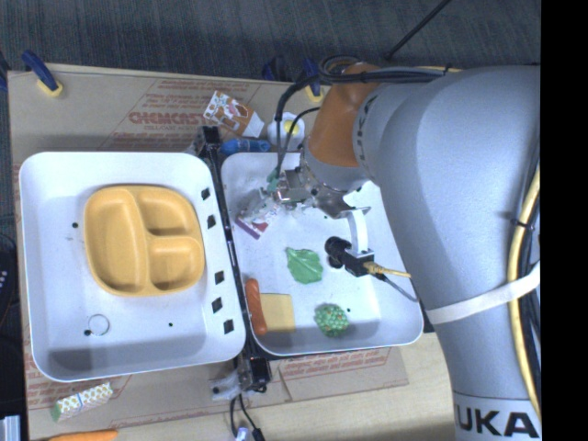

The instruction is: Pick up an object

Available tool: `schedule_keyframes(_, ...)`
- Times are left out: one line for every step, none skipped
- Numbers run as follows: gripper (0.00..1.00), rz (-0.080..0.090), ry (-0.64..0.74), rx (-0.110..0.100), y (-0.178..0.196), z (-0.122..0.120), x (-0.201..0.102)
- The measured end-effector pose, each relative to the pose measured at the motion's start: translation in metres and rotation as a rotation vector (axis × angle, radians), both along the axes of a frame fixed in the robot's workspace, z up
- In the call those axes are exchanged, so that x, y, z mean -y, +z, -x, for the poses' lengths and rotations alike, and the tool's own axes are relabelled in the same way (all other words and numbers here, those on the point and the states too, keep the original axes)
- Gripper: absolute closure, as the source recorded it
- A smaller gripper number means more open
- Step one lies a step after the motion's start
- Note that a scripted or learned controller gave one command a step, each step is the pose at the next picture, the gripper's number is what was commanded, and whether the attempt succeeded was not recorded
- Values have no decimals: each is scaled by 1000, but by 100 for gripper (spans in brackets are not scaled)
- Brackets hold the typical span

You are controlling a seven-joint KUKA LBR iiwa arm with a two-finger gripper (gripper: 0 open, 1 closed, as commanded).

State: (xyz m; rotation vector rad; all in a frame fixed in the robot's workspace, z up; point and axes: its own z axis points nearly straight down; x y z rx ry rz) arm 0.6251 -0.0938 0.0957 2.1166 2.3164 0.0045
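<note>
Even overhead light — white bins (37,246) bright, slight glare; soft shadows under arm (459,200); image mildly soft.

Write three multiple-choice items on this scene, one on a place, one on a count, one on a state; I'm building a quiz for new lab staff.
1. Where does the yellow tray lie?
A. in the left bin
B. in the right bin
C. on the floor

2. How many green things lie in the right bin?
A. none
B. two
C. five

3. How does the tray sit?
A. flat, hollows facing up
B. standing on its edge
C. flipped face down

Answers:
1 A: the tray rests in the middle of the left bin.
2 B: a flat green leaf and a knobbly green ball lie on the right bin's floor.
3 A: its three hollows show from above.
</note>
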Motion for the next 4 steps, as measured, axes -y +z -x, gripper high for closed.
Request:
schedule_keyframes(100,-3,8,-1,11,-1,-2)
schedule_keyframes(0,-3,9,-2,11,-1,-2)
schedule_keyframes(0,-5,-114,4,1,12,2)
schedule_keyframes(0,-7,-345,-1,0,18,-3)
